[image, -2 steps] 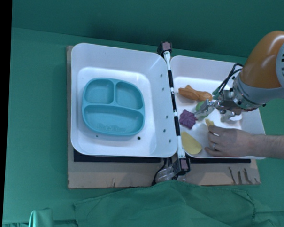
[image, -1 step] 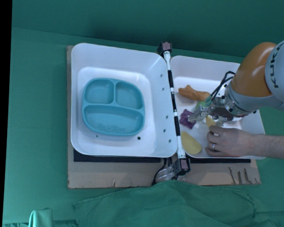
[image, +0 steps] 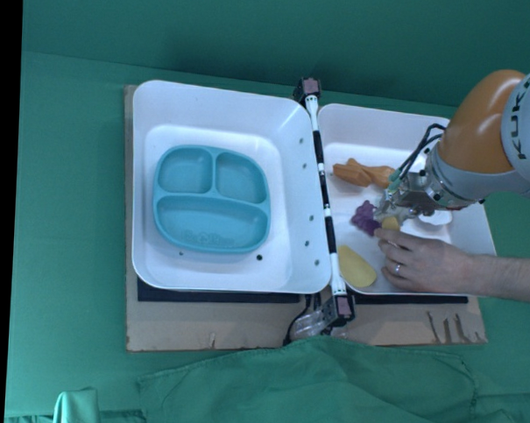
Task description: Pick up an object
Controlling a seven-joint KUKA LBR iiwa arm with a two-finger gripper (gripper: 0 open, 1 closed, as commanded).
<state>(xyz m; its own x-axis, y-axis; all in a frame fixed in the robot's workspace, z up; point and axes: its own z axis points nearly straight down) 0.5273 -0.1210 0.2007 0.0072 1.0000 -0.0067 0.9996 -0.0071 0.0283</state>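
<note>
Two shallow white bins side by side on a brown board over green cloth, centre of frame. Left bin (image: 287,207): holds a teal divided plate (image: 212,199), three compartments, lying flat at the bin's middle. Black-and-white striped divider (image: 323,196) running between the bins from top centre down to bottom centre. Right bin (image: 374,123): holds an orange carrot-shaped toy (image: 361,174) in its upper left part; a purple grape-like toy (image: 365,217) at its middle, just below the carrot toy; a yellow oval piece (image: 358,267) at its lower left, near the divider; a small yellow item (image: 390,223) just right of the purple toy, kind not discernible. Grey arm with orange band (image: 481,119) entering from the upper right of the frame. Gripper (image: 400,207) low over the middle of the right bin, just right of the purple toy; jaw state not discernible, nothing visibly grasped. Human hand (image: 425,261) with a ring, reaching in from the right edge, lying in the lower part of the right bin directly below the gripper, fingertips near the small yellow item. Rumpled green cloth (image: 327,389) along the bottom of the frame.
</note>
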